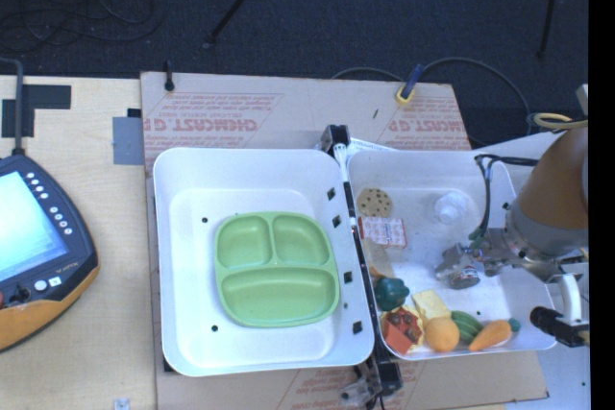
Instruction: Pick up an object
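Over right bin (pixel 423 170) floor: pincer (pixel 463 272), grip state unclear | toys (pixel 437 326) crowd near edge | open floor behind

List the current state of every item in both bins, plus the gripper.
Green three-compartment plastic plate: flat in left white bin.
Round brown cookie: flat, right white bin.
Orange toy carrot: lying at near edge.
Yellow-orange round fruit: beside carrot.
Metal two-finger gripper: low inside right bin.
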`<state>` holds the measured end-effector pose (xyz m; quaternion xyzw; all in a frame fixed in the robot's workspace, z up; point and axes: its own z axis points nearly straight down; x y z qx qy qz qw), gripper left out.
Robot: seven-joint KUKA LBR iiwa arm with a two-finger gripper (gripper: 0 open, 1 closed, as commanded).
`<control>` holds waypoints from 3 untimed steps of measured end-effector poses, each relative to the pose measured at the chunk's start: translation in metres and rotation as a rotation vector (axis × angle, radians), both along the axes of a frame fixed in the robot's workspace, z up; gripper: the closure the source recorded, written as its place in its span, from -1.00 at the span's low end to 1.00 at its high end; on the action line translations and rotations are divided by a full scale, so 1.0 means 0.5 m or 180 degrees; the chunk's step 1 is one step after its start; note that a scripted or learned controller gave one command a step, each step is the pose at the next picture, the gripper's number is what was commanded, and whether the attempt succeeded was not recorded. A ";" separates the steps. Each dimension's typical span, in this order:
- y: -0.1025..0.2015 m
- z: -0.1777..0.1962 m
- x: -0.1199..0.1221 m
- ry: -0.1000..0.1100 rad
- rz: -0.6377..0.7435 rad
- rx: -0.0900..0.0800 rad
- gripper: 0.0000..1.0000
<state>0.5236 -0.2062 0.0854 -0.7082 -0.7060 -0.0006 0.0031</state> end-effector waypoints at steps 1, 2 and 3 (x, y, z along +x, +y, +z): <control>-0.003 0.024 0.002 -0.0004 -0.0004 -0.0001 1.00; 0.148 0.007 0.058 -0.0023 0.0024 -0.0018 1.00; 0.278 0.213 0.084 -0.0026 0.0029 -0.0008 1.00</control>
